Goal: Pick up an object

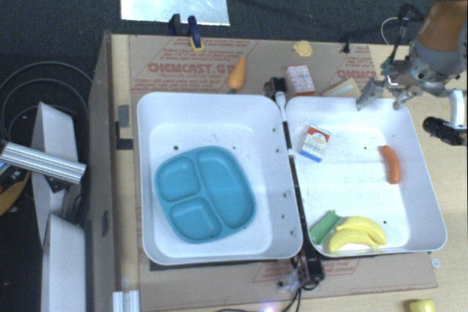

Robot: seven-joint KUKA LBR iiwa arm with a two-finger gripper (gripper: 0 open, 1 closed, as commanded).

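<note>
My gripper [382,93] hangs over the right bin's [428,179] far rim, fingers spread, grasping nothing; my arm is cut off at the frame edge. That bin holds a small carton [314,143], sausage [393,163], banana [358,233] and a green item [322,226], hard to identify. The left bin [161,128] holds a blue divided tray [205,192].

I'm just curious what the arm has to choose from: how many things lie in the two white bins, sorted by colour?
Blue: 1, the blue plastic divided plate
Yellow: 1, the yellow banana bunch
Green: 1, the green stick-shaped piece
Orange: 1, the orange sausage-shaped toy
White, red and blue: 1, the small printed carton
Total: 5
</note>
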